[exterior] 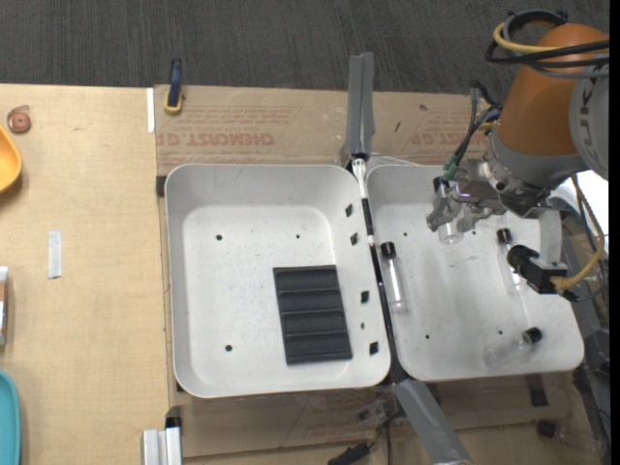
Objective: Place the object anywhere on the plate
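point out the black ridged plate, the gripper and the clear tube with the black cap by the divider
black ridged plate (312,314), camera view, centre of its ridged top
gripper (449,223), camera view, midway between its fingertips
clear tube (394,281), camera view, middle of its clear body

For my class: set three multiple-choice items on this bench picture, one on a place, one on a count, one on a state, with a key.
1. Where does the dark ridged plate lie?
A. left bin
B. right bin
C. wooden bench

2. How many white bins stand on the bench?
A. one
B. two
C. three

3. The gripper is over
A. the left bin
B. the right bin
C. the floor

Key: 1 A, the plate rests on the left bin floor. 2 B, two bins sit side by side. 3 B, it hangs above the right bin.
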Motion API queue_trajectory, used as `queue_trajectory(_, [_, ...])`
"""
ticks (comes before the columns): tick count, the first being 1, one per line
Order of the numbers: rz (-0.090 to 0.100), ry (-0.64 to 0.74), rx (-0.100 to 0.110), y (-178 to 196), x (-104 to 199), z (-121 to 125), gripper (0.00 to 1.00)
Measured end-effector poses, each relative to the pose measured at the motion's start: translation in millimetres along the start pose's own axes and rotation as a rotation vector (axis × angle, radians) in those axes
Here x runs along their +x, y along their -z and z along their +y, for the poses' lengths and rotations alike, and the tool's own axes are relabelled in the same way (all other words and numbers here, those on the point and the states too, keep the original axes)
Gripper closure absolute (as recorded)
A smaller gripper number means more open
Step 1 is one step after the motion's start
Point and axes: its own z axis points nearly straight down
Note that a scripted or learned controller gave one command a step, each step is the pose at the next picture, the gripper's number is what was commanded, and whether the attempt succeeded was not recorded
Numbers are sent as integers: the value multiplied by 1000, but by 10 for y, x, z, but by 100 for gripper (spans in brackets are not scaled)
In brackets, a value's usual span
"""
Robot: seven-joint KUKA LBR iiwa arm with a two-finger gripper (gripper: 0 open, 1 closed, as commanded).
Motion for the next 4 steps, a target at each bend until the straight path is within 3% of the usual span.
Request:
queue_trajectory(1, [0,166,1,-395,973,101,100])
queue_trajectory(2, [0,296,0,-271,1752,-710,100])
queue_trajectory(3, [1,777,-2,-245,1548,-683,100])
queue_trajectory(4, [1,928,-1,-391,1506,-683,100])
